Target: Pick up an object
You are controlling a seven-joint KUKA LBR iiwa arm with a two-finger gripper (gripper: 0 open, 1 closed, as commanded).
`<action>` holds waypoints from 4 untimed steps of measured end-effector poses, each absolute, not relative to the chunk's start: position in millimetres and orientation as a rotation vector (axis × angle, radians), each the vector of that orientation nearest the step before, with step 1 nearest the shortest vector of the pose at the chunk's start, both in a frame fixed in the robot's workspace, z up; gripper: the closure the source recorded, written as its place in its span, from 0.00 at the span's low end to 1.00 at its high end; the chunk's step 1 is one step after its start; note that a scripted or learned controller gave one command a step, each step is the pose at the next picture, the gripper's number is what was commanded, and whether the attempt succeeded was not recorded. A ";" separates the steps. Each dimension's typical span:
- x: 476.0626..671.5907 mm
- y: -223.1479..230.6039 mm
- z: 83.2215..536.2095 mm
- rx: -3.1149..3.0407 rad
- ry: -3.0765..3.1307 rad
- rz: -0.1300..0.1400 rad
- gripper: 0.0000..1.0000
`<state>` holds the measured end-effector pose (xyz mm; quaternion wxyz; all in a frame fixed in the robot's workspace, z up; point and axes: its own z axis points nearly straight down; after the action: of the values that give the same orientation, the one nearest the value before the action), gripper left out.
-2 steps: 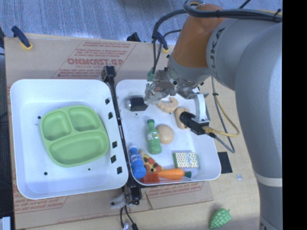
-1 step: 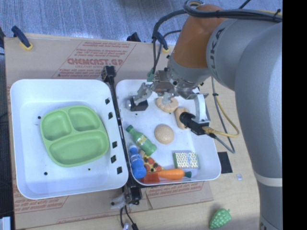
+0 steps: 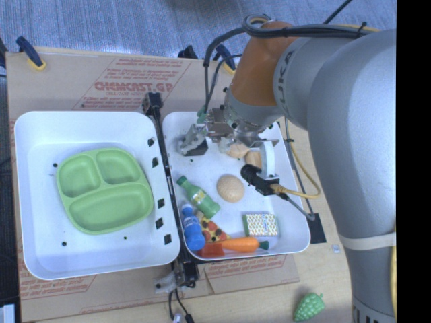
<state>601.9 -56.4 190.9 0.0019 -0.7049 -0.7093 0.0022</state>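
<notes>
My gripper (image 3: 193, 142) hangs low over the far left corner of the right bin (image 3: 294, 229), under the grey wrist and orange band (image 3: 262, 66). Below it in that bin lie a green bottle (image 3: 199, 198), a blue bottle (image 3: 192, 229), a tan egg-shaped piece (image 3: 231, 188), an orange carrot (image 3: 236, 245), a small speckled box (image 3: 260, 224) and a pale tan piece (image 3: 241, 151) beside the wrist. None of them touches the gripper.
The left bin (image 3: 30, 180) holds a green divided plate (image 3: 104, 190). A black part with a yellow cable (image 3: 260, 180) hangs off the wrist over the right bin. A green grape toy (image 3: 308, 306) lies on the bench at the front right.
</notes>
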 end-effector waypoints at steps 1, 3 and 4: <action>643.9 -97.4 118.9 -2.214 -2.225 0.008 0.00; 656.7 -89.9 102.3 -2.206 -2.231 0.005 1.00; 656.6 -89.9 102.2 -2.205 -2.232 0.005 0.00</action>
<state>656.6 -89.9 102.2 0.0021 -0.7029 -0.7113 0.0016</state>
